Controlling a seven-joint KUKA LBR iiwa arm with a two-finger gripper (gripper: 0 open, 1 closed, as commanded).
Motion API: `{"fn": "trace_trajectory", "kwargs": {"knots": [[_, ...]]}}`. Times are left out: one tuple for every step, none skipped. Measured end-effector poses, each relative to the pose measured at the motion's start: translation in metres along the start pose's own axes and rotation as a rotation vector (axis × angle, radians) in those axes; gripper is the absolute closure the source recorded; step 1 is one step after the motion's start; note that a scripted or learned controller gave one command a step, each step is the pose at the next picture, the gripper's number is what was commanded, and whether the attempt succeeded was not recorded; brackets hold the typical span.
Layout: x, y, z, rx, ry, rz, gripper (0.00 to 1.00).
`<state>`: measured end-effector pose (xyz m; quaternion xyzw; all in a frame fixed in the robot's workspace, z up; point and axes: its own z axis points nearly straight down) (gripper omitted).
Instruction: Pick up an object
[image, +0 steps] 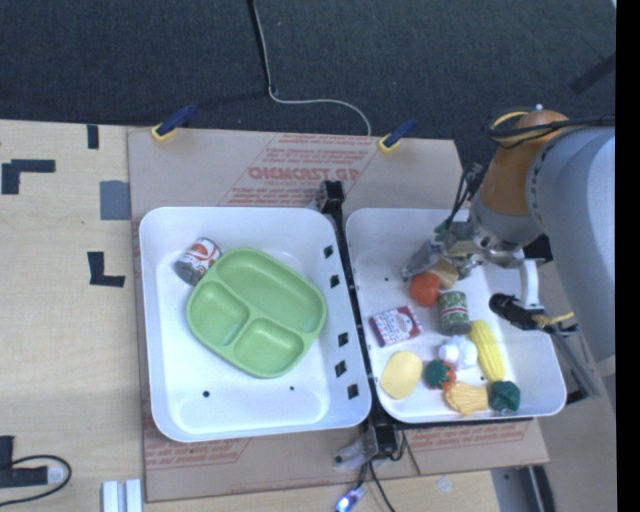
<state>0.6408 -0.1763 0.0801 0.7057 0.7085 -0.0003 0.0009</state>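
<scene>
Two white bins sit side by side on the bench. The left bin (160, 330) has a green divided plate (256, 312) and a small can (197, 260) lying at its upper left corner, just beside the plate. The right bin (385, 235) is where the small toy foods are: a red tomato (425, 289), a green-labelled can (453, 311), a red packet (394, 325), a yellow lemon-like piece (402, 374), a corn cob (487, 348) and some more small pieces near the lower right corner.

The task looks to be at its beginning or middle part. Nothing is lifted; every object rests on a bin floor. What is left, as I judge it, is to close on one object and raise it out.

The arm (560, 200) reaches in from the right, over the right bin, with the orange band above the wrist. The gripper (440, 258) is low in the upper part of this bin, just above the tomato and very near to it, maybe touching. The tomato seems the probable target, but I cannot be sure. The fingertips are small and dark against the wrist, so I cannot tell if they are spread or closed, and I see no object between them.
</scene>
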Motion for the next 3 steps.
{"fn": "trace_trajectory", "kwargs": {"knots": [[0.000, -0.001, -0.014, 0.002, 0.000, 0.001, 1.00], [0.020, -0.002, -0.176, -0.016, -0.002, 0.000, 1.00], [0.111, 0.029, -0.138, 0.002, 0.004, -0.006, 1.00]]}}
